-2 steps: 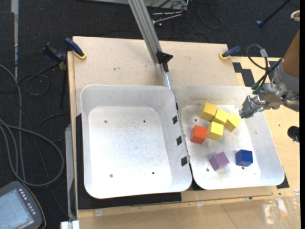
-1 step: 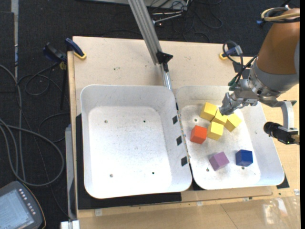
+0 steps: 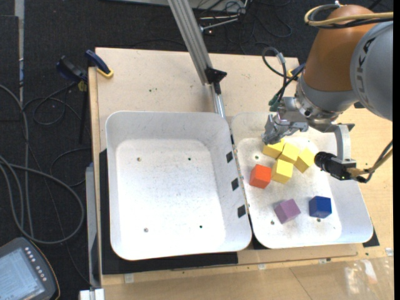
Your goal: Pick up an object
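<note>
Since the small yellow blocks [image 3: 284,158] huddle touching at the back of the right-hand shallow white bin [image 3: 350,230], the grey two-finger gripper [image 3: 276,132] hangs right over them; whether it has closed I cannot tell. They look light, rigid and smooth, best pinched across opposite flat faces.

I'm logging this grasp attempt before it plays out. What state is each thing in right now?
gripper: low over the yellow blocks, no block seen between its fingers
yellow blocks: clustered together in the right bin, touching
orange block: resting in the right bin beside the yellow cluster
purple block: resting apart, untouched
blue block: resting apart, untouched
right bin: holds all the blocks
</note>
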